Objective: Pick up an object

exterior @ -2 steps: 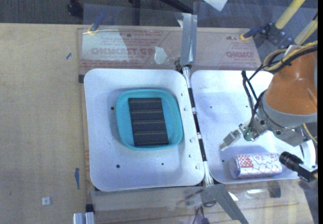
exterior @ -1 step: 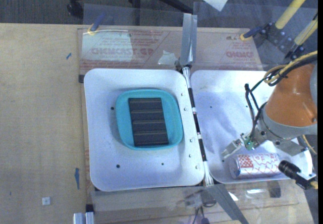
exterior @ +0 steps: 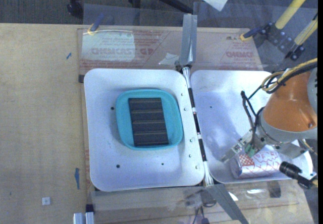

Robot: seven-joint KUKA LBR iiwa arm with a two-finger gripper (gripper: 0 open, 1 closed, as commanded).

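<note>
White, shallow, side by side on the tan worktop (exterior: 40,117): left bin (exterior: 96,132) and right bin (exterior: 217,102), rims touching along the middle seam.

Lying in the left bin, roughly at its centre: turquoise dish (exterior: 123,117) with rounded corners, flat on the bin floor. Resting on that dish: dark ribbed block (exterior: 148,122), rectangular, long side running up and down the view, well inside the dish's rim.

Lying in the right bin, at its near right corner: red-and-white patterned packet (exterior: 263,161), on its side, silvery end turned toward the left, close against the bin's lower rim.

Reaching in from the right: grey arm with orange band (exterior: 290,109), bent low over that same corner, hiding part of the bin's right side. Looping around the orange band: black cable (exterior: 246,103) and yellow cable (exterior: 282,74).

Down at the packet's upper left end, touching it or just above it: gripper (exterior: 246,150). Apart, together or clamped on the packet: cannot be told from this slant, with the wrist covering much of it.
</note>
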